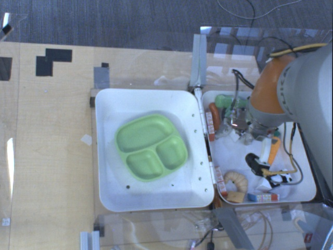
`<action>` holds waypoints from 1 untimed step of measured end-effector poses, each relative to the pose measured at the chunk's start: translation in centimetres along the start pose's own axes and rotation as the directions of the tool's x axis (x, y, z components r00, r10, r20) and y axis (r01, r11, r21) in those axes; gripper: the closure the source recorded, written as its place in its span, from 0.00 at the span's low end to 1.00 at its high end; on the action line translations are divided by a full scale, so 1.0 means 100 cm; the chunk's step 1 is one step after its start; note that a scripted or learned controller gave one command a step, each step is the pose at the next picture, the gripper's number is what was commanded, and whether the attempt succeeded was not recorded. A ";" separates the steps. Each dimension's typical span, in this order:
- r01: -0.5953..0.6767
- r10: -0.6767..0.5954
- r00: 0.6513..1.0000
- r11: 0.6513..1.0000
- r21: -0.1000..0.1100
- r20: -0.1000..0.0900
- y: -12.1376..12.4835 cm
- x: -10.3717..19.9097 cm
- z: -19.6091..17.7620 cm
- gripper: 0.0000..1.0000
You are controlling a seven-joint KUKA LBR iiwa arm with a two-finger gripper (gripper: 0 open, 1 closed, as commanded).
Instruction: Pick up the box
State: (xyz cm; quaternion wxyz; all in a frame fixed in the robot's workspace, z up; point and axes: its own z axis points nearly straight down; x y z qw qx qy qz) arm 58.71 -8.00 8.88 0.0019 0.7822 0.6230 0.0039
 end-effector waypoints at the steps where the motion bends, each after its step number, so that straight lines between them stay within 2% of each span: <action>1: -0.073 0.073 0.997 0.997 0.002 0.003 -0.039 0.001 -0.097 0.00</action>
